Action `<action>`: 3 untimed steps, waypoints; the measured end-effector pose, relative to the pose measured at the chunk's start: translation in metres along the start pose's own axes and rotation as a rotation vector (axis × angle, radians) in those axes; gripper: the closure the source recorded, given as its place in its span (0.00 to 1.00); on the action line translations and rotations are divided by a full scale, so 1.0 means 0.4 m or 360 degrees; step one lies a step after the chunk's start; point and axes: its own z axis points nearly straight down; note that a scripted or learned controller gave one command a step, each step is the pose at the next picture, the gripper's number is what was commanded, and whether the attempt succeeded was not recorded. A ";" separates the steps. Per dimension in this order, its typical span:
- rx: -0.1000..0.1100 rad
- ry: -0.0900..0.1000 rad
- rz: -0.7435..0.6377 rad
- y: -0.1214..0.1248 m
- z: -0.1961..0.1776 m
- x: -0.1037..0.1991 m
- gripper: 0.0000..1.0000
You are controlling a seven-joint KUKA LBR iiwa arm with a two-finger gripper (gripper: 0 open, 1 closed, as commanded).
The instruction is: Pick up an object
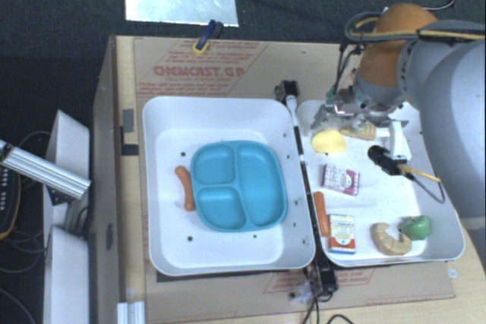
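Note:
My gripper (342, 116) hangs low over the far end of the right bin (440, 235), just above a yellow lemon-like piece (328, 141). A beige piece (362, 133) lies right beside the gripper, partly hidden by it. Further toward the front of this bin are a pink and white packet (339, 179), an orange sausage (321, 212), a small red and yellow carton (342, 232), a tan croissant (390, 239) and a green pepper (416, 226). I see nothing held in the gripper.
The left bin (163, 125) holds a blue divided plate (237, 185) with a second orange sausage (184, 187) beside it on the left. A ridge (301, 171) separates the two bins. The grey arm (448, 95) covers the right bin's far right corner.

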 end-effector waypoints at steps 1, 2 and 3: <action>0.0000 0.0001 0.0001 0.000 0.000 -0.001 0.00; 0.0000 0.0003 0.0001 0.000 0.000 -0.003 0.00; 0.0001 0.0006 0.0001 0.000 0.001 -0.022 0.00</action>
